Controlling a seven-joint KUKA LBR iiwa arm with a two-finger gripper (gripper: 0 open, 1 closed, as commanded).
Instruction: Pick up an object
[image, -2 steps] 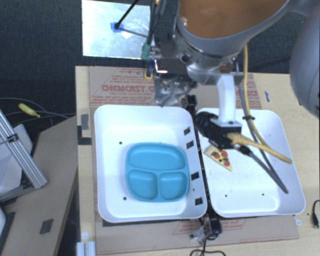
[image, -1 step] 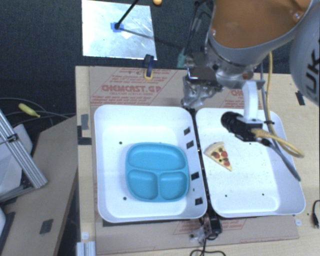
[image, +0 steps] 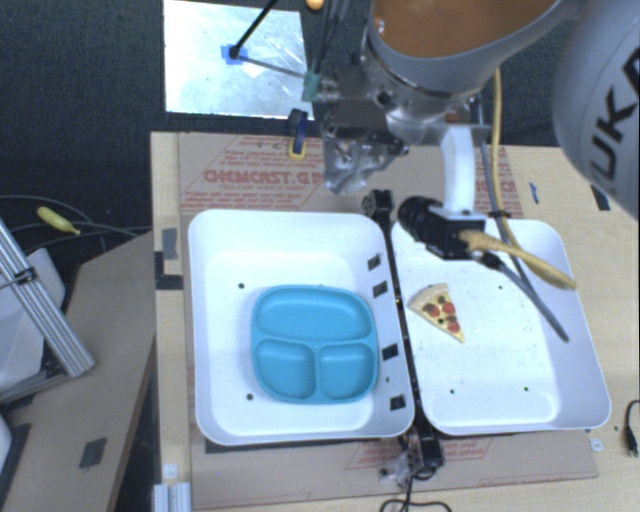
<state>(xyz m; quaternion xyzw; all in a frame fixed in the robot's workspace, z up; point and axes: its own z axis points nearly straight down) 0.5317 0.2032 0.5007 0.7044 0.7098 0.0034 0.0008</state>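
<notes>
Smooth blue three-compartment plastic tray (image: 315, 343); triangular toy pizza slice (image: 438, 311); metallic end effector (image: 345, 172) grip state unclear.

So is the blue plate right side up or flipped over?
Right side up. The blue plate lies flat in the left bin, and its three hollow sections face upward with nothing in them.

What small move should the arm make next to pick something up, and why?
Probably move toward the small toy pizza slice lying in the right white bin, then descend. The hand sits above the bins' far edge, holding nothing visible; the divided blue plastic plate in the left white bin looks harder to grip.
</notes>
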